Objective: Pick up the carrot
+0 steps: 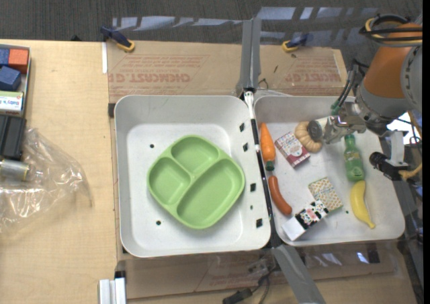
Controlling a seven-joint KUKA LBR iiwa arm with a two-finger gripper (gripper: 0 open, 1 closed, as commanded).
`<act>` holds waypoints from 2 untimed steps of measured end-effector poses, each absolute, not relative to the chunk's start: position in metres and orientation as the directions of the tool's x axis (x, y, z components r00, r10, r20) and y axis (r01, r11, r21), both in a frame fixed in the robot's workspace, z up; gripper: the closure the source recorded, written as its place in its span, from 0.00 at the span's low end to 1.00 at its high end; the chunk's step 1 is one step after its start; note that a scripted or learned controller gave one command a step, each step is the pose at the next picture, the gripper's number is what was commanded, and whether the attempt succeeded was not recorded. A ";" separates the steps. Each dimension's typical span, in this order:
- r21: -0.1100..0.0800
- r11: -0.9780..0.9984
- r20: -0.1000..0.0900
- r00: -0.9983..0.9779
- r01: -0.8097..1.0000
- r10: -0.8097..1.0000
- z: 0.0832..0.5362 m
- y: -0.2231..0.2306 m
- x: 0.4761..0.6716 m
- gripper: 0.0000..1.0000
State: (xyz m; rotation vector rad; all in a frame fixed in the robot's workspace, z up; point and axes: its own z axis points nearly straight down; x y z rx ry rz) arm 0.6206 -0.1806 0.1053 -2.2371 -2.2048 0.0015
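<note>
Carrot lies at the far left of the right bin, lengthwise against the wall it shares with the left bin. It looks like a toy: light, stiff and smooth, probably a little slippery, tapering toward one end. The thicker middle seems the best place to grip, jaws closing across its width, though the wall just beside it leaves little room for a finger on that side.

Going from the left: a green divided plate sits in the left bin, well apart from the job. Just below the carrot, nearly in line with it, lies a red sausage, which a low approach could nudge. A small pink carton sits just to the carrot's right, crowding that side. Further right are a bagel, a patterned packet, a cow-print box, a green bottle and a banana.

The gripper hangs beside the bagel, near the bin's far side; whether it is open or closed, I cannot tell
</note>
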 end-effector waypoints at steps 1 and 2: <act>-0.001 -0.015 -0.001 0.015 1.000 1.000 0.105 -0.181 0.620 0.00; 0.016 0.385 -0.009 -0.385 0.923 0.923 0.101 -0.131 0.626 0.00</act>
